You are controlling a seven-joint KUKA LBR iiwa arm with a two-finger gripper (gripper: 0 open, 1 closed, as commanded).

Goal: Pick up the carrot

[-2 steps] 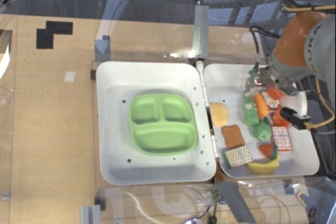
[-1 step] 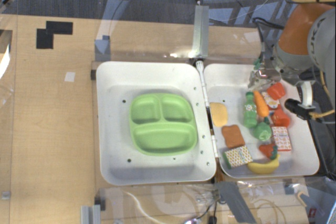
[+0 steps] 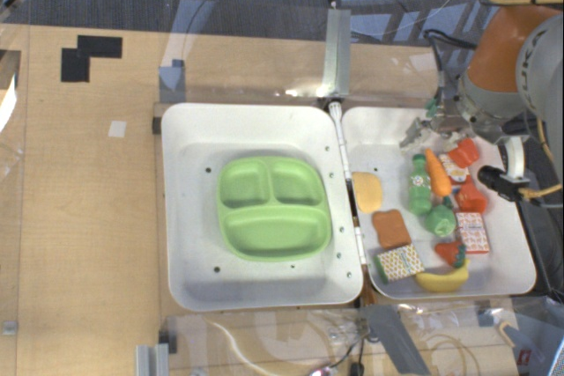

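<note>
Green tray [image 3: 273, 209] in L bin [image 3: 176, 216]; banana [image 3: 442, 279], brown block [image 3: 391, 229] in R bin [image 3: 520, 264].

Two white bins: left bin [image 3: 176, 189] with one green tray [image 3: 273, 207]; right bin [image 3: 388, 150] with a heap. One carrot [image 3: 436, 173], one banana [image 3: 443, 279], one yellow wedge [image 3: 367, 190], one brown slab [image 3: 391, 229], two patterned boxes [image 3: 399, 261] [image 3: 471, 232], some green and red pieces too crowded to count.
</note>
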